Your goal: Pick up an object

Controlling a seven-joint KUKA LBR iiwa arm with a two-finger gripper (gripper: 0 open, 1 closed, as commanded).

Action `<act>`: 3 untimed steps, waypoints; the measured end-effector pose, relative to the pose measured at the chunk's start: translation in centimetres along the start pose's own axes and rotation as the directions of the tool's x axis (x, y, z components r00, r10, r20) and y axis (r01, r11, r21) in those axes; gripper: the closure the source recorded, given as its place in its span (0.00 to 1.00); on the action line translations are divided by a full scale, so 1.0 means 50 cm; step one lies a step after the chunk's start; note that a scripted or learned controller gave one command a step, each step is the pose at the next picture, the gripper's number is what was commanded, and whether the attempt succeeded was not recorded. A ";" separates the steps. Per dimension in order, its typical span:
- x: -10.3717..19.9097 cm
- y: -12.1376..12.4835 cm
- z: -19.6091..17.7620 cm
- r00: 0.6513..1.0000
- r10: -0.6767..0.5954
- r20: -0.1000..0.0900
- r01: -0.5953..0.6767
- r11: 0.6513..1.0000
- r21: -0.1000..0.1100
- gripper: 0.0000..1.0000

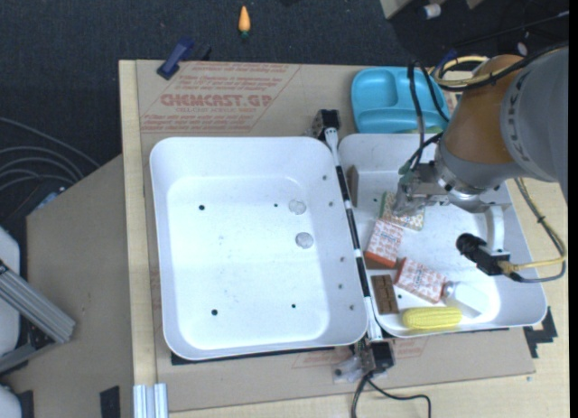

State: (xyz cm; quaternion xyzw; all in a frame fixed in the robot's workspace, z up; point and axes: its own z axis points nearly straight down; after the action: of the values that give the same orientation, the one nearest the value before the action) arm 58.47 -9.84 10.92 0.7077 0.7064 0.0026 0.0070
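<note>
**Inspector:** Where did the hand [411, 194] stand, and in what state?

**Assessor:** Low in the bin [519, 301] that held the yellow corn cob [431, 319], well behind that cob. I could not tell whether the hand was open or closed. Nothing was seen gripped.

**Inspector:** The object concerned?

**Assessor:** A small printed packet [408, 219], directly beneath the hand and farther from the corn cob than the other two packets [386, 243]. I judged it light, flat and slightly pliable, with a slick wrapper. As it lay flat on the bin floor, it was best pinched across its narrow width.

**Inspector:** Count?

**Assessor:**
- Printed packets: three.
- Corn cob: one.
- Brown block [384, 292], just beside the cob: one.
- White tube [461, 295], likewise close to the cob: one.
- Small round discs [303, 240] in the neighbouring bin [226, 290], well apart from the cob: two.
</note>
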 end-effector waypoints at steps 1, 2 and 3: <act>0.000 0.000 0.000 1.000 0.000 0.000 0.000 1.000 0.000 0.00; 0.009 0.053 0.042 1.000 -0.002 -0.003 0.002 1.000 0.006 0.00; 0.012 -0.045 0.040 1.000 -0.002 -0.002 0.002 1.000 0.002 0.00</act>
State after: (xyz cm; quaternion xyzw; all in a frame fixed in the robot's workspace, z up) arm 56.26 -9.27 8.89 0.7072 0.7070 0.0028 0.0055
